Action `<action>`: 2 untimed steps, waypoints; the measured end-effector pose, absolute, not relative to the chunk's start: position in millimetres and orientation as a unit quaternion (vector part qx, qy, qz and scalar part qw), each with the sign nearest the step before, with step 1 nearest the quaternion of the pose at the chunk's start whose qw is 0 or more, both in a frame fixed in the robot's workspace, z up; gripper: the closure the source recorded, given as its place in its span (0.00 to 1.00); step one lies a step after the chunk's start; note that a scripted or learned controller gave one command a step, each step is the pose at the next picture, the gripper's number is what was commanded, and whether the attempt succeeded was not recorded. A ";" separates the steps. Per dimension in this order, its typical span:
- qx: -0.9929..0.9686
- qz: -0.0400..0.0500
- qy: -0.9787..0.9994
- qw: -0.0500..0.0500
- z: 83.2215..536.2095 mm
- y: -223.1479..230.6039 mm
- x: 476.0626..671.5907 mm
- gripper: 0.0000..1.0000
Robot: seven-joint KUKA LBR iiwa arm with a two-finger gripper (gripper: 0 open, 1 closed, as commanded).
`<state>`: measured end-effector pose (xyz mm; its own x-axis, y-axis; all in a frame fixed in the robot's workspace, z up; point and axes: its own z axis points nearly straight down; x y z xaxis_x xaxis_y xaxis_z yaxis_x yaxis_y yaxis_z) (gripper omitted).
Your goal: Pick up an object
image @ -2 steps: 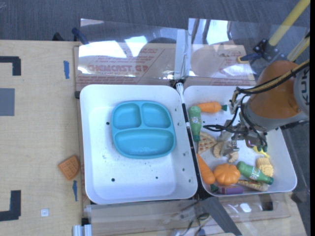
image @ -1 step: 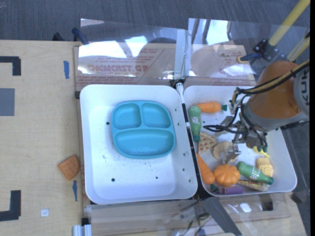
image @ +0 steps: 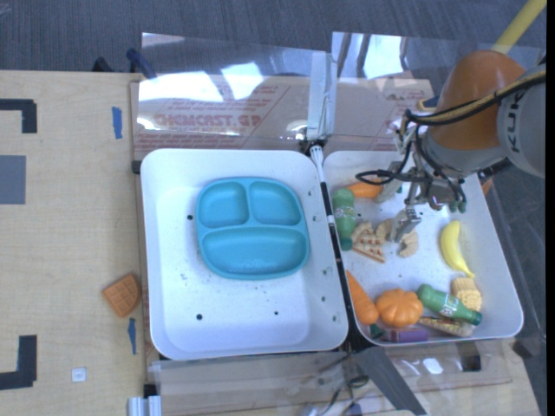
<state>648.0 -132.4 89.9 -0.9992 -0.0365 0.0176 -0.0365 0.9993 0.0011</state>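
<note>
Your end effector (image: 408, 225), finger spread unreadable, hangs over the cracker pieces (image: 371, 237) mid right bin (image: 505, 271); centre on one piece before descending.

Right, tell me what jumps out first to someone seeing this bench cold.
The blue divided plate lies alone in the middle of the left bin, the boldest shape on the bench. The right bin is crowded with toy food: a banana by its right wall and a pumpkin near its front edge. The arm's orange band hangs over that bin's back, with the gripper low among the food.
</note>
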 end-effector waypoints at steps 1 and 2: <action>-0.046 0.000 -0.999 -0.006 90.6 -97.9 577.4 0.00; -0.082 -0.003 -0.996 0.020 90.2 -112.7 653.7 0.00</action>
<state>653.7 -112.7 90.2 -0.9858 0.1629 0.0410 0.1632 0.9866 0.0033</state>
